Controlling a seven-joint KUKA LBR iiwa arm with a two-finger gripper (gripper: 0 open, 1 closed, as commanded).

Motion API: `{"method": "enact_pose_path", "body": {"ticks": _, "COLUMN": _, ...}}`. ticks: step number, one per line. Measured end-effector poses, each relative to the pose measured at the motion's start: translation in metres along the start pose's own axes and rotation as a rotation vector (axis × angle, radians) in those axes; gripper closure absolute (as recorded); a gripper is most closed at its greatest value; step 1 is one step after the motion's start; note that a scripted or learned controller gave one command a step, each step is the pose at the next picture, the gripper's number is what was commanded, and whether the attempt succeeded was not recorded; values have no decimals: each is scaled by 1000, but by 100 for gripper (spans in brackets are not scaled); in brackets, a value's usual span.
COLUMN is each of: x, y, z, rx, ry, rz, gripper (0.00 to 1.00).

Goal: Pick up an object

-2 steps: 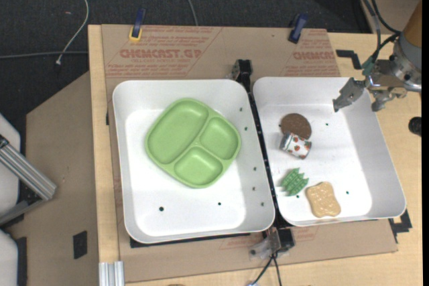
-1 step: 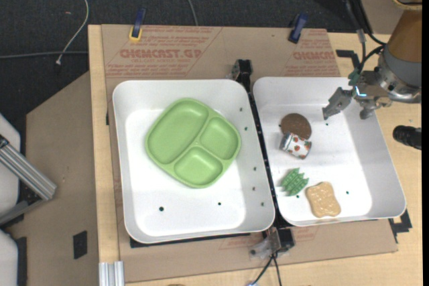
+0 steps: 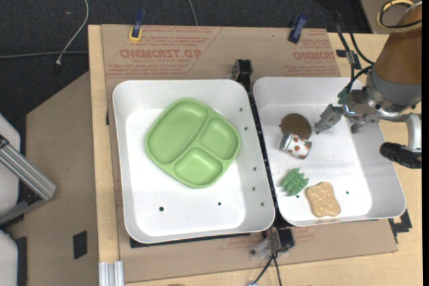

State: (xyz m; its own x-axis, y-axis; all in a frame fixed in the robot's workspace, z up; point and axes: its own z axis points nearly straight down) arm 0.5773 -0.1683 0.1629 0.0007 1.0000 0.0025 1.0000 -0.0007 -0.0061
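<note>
**Inspector A:** Starting with the largest items: the surface (image 3: 100, 144) carries two white bins. The left bin (image 3: 134, 211) holds a green divided plate (image 3: 193, 142) at its centre. The right bin (image 3: 375, 197) holds four small things.

**Inspector B:** Positions in the right bin?

**Inspector A:** From that bin's centre, a brown disc (image 3: 295, 124) sits at ten o'clock, touching a small patterned cup (image 3: 295, 145) lying on its side at nine. A green leafy toy (image 3: 293, 181) is at seven, just beside a tan cracker-shaped piece (image 3: 323, 199) at six.

**Inspector B:** And the hand?

**Inspector A:** The hand (image 3: 338, 114) hovers at one o'clock, near the disc but apart from it. It grasps nothing; I cannot tell whether it is released or clenched.

**Inspector B:** Step in hand?

**Inspector A:** Approach, in my judgement; no pick made. Next calls for travelling toward nine o'clock, centring over one piece, descending, then closing.
</note>
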Motion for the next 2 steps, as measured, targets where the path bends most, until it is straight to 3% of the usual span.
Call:
{"method": "enact_pose_path", "body": {"ticks": 1, "x": 3, "y": -9, "z": 57, "rx": 0, "ry": 1, "rz": 0, "gripper": 0}}
{"method": "enact_pose_path", "body": {"ticks": 2, "x": 3, "y": -8, "z": 43, "rx": -7, "ry": -1, "rz": 0, "gripper": 100}}
